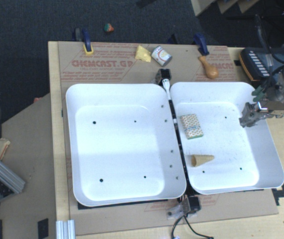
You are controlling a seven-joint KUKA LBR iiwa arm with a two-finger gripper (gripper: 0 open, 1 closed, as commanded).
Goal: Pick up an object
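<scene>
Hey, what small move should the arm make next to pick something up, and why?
Probably slide the hand left over the small box, then lower. The hand sits at the right bin's right edge, apart from the box and the cone lying inside.

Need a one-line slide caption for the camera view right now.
Gripper over the right bin's right edge; patterned block and cone lie inside.

Grey metal gripper [251, 114], pale wrist block, possibly cabling
</scene>
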